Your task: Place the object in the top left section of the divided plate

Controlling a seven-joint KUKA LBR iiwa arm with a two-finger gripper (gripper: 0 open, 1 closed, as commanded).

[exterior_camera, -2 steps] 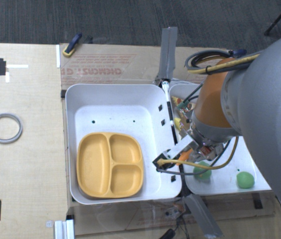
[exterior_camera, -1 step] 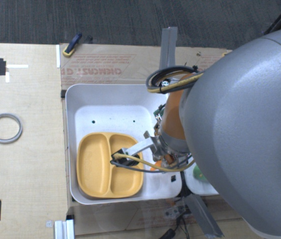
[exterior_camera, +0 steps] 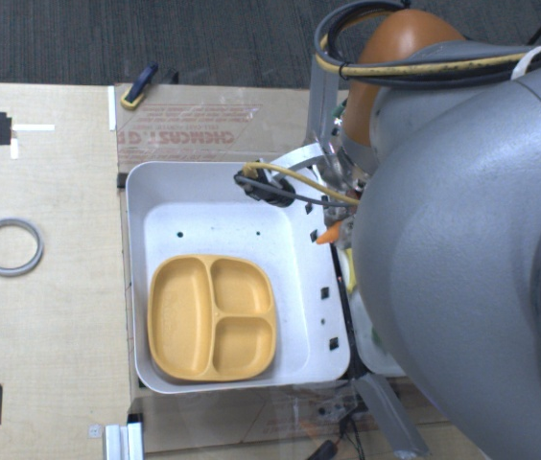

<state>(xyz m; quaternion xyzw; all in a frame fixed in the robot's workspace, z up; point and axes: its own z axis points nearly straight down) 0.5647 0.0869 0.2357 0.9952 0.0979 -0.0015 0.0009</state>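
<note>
1. Pale wood forms the bench [exterior_camera: 59,353]. It fills the left and lower parts of the camera view. Black tape marks [exterior_camera: 0,127] are stuck near its left edge.
2. Dark grey carpet [exterior_camera: 155,17] covers the floor beyond the far edge of the bench.
3. A grey roll of tape [exterior_camera: 36,247] lies flat on the bench, well apart from the bin.
4. A small blue and yellow tool [exterior_camera: 139,85] lies at the far edge of the bench, at the corner of a sheet of cardboard [exterior_camera: 194,127] with red print. The sheet lies flat just beyond the bin.
5. The left white bin [exterior_camera: 213,223] sits to the right of the bare wood. Its floor shows a few small dark spots.
6. The yellow divided plate [exterior_camera: 184,319] lies flat in the near half of this bin. It has one long section on its left and two smaller sections on its right.
7. A small orange object [exterior_camera: 323,238] shows at the right wall of the bin, apart from the plate. It is probably the task's thing, but the arm covers most of it.
8. The gripper [exterior_camera: 336,220] sits just above that object. Whether it is open, closed or gripping cannot be told.
9. The grey arm [exterior_camera: 462,238] fills the right side, with its orange band [exterior_camera: 405,36] at the top.
</note>
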